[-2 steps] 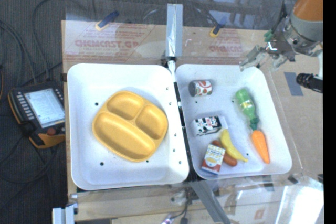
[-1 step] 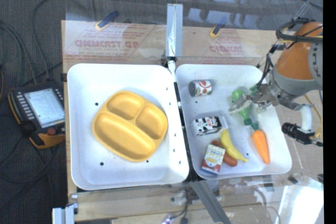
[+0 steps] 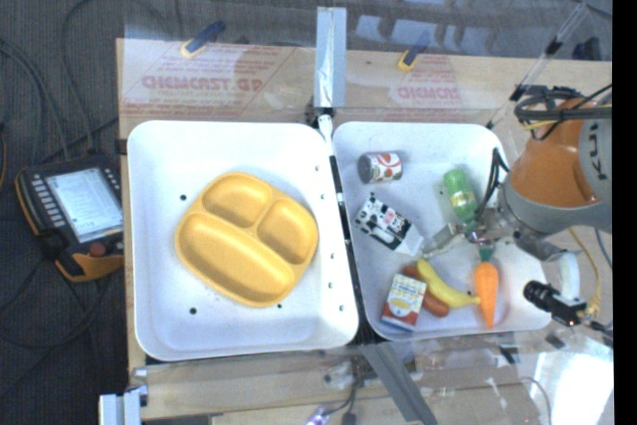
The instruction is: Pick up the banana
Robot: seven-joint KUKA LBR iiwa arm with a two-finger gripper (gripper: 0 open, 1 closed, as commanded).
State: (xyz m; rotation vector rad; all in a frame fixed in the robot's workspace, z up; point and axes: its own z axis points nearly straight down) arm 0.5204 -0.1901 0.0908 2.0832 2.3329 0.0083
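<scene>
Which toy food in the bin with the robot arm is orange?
The carrot, lying at the right bin's lower right edge. It is orange with a green top. The banana beside it is yellow, and the bottle above is green.

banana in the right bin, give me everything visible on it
The banana is small, yellow, smooth and toy-like, gently curved. It lies flat near the front of the right bin, running from upper left to lower right. A red item sits against its underside, beside the juice carton; the carrot stands just off its right end. The claw hovers just above it, not gripping it.
</scene>
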